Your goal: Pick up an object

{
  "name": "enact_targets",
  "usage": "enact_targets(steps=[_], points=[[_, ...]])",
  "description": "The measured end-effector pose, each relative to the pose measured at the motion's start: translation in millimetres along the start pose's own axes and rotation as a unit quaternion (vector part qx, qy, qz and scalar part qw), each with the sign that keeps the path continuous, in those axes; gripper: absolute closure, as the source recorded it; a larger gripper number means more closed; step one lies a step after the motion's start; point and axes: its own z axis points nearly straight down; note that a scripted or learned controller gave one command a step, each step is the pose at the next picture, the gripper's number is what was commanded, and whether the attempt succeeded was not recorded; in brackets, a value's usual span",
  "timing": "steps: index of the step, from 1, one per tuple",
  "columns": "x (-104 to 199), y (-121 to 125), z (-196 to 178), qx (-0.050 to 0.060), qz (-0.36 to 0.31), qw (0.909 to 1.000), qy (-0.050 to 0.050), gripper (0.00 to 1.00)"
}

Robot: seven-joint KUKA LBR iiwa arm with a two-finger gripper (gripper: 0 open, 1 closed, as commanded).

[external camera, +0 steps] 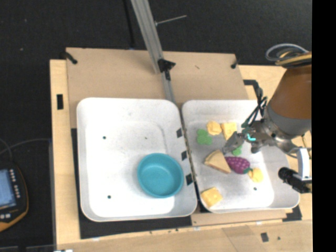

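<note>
While a dark floor surrounds the tan surface (210, 62), the gripper (234, 145) hovers over the right bin (262, 196); I cannot tell its opening. A teal bowl (159, 175) sits in the left bin (105, 119).

Handheld controller (9, 190) at bench's left.

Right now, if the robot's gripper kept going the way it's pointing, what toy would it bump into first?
Probably the purple grape toy. The gripper points down and leftward into the right bin, just above the grapes and beside the tan wedge. Depth is hard to judge from above, so the wedge could come first.
</note>
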Motion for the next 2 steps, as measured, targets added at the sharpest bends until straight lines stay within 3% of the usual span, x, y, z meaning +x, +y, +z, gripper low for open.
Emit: enact_targets(steps=[1,2], points=[[-4,8,47,0.003,0.0,1.0,-0.001,0.0],[-9,13,99,-0.012,0.0,0.9999,-0.005,0.0]])
